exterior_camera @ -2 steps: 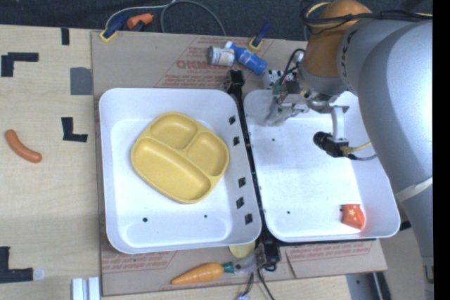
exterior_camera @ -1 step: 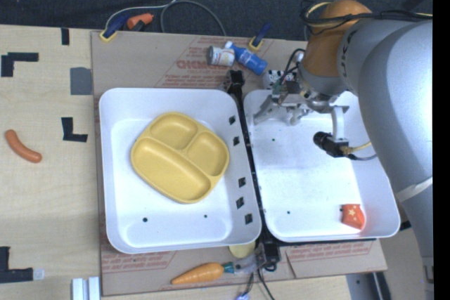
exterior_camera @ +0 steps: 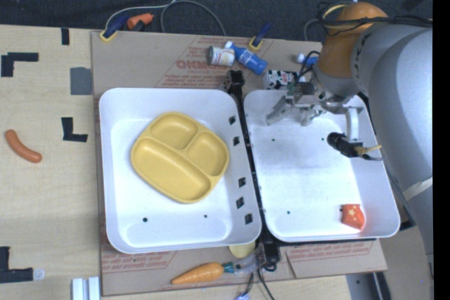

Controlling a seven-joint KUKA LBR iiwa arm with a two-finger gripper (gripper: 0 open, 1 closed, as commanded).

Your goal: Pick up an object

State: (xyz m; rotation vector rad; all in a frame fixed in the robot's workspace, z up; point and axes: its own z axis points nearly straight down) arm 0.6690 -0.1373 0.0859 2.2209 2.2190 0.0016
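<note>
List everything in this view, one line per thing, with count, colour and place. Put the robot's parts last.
bins: 2, white, side by side on the bench
divided plate: 1, yellow, in the left bin
small object: 1, orange-red, right bin's near right corner
toy carrot: 1, orange, in front of the bins
toy sausage: 1, orange-red, far left on the bench
clamps: 2, blue, behind the bins
arm: 1, grey with orange band, from the right
gripper: 1, grey, over the right bin's far edge

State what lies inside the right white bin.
Inside the right bin an orange-red toy piece lies near the front right corner. The arm's tool hangs over the back part, covering some of the floor there.
</note>
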